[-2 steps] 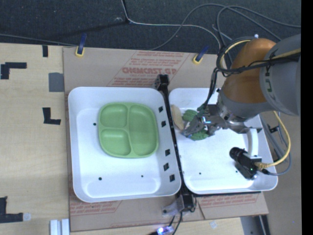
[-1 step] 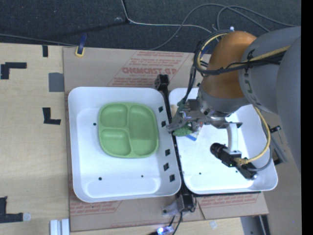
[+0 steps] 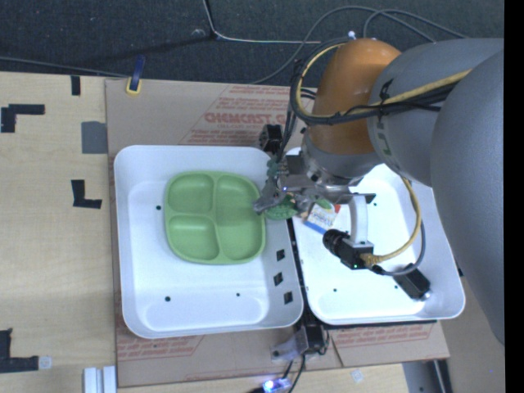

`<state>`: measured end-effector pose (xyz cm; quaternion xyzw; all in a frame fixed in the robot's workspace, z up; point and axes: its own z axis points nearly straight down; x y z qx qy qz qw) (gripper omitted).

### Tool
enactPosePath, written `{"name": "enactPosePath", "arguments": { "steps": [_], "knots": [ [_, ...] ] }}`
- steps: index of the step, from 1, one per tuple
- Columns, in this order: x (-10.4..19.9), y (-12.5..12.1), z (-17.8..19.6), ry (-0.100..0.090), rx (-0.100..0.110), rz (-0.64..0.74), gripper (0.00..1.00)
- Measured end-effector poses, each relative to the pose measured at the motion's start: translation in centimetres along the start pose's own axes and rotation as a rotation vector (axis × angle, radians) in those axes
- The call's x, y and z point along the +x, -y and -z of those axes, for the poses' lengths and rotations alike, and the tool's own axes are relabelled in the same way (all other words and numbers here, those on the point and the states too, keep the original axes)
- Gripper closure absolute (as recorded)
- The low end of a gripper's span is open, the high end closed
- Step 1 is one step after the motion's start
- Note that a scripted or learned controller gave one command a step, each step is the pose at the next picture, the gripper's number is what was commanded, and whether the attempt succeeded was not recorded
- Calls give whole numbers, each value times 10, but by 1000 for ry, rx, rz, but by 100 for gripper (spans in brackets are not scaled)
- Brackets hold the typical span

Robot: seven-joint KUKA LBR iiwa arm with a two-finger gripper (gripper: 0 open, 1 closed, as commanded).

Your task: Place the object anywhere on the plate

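A light green plate (image 3: 214, 217) with several compartments lies in the left white bin (image 3: 139, 244). My gripper (image 3: 277, 200) hangs at the plate's right edge, over the seam between the two bins. A small green object (image 3: 280, 213) shows right at the fingertips, but the arm's body covers the fingers, so I cannot make out whether they hold it. A small white and red item (image 3: 321, 216) lies just right of the gripper in the right bin (image 3: 385, 297).
The grey arm with its orange band (image 3: 360, 97) fills the upper right and covers much of the right bin. A black cable connector (image 3: 348, 249) hangs below the wrist. Cardboard (image 3: 237, 109) lies under both bins, with a wooden bench on the left.
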<state>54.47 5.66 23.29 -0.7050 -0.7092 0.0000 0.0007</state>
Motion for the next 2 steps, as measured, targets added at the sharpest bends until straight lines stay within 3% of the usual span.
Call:
{"name": "enactPosePath", "arguments": {
  "steps": [1, 2],
  "knots": [
    [61, -17, -3, 0, 0, 2, 100],
    [58, -16, -3, 2, 1, -3, 0]
  ]
}}
